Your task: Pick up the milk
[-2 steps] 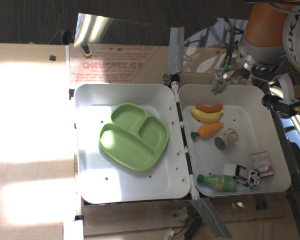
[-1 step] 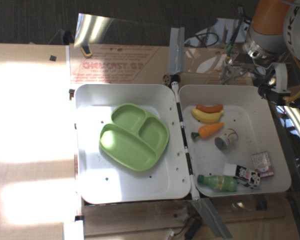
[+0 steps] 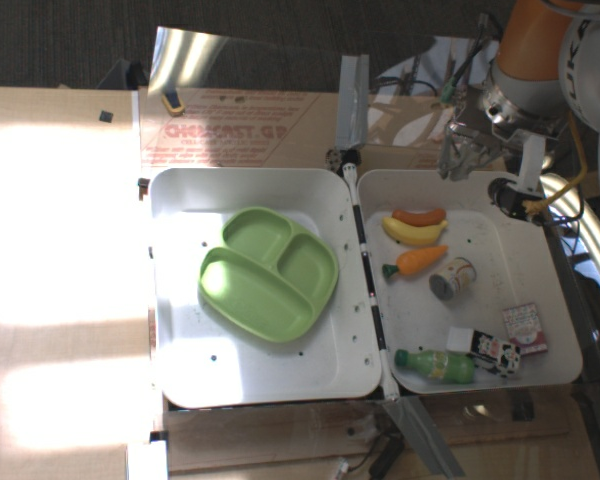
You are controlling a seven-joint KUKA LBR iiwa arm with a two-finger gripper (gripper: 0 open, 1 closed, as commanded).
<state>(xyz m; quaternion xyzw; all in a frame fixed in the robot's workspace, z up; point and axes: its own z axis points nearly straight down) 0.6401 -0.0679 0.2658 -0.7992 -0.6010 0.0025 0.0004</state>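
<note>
The milk (image 3: 488, 349) is a small white carton with black cow patches. It lies on its side near the front of the right bin (image 3: 560, 298), between a green bottle (image 3: 435, 365) and a pink box (image 3: 525, 328). My gripper (image 3: 464, 160) hangs over the back edge of the right bin, far behind the milk. It is open, with nothing between its fingers.
The right bin also holds a red sausage (image 3: 420, 216), a banana (image 3: 415, 231), a carrot (image 3: 418, 260) and a small can (image 3: 453, 278). A green divided plate (image 3: 270, 273) lies in the left bin (image 3: 180, 348). Cables and a black fitting (image 3: 515, 196) hang at the right bin's back corner.
</note>
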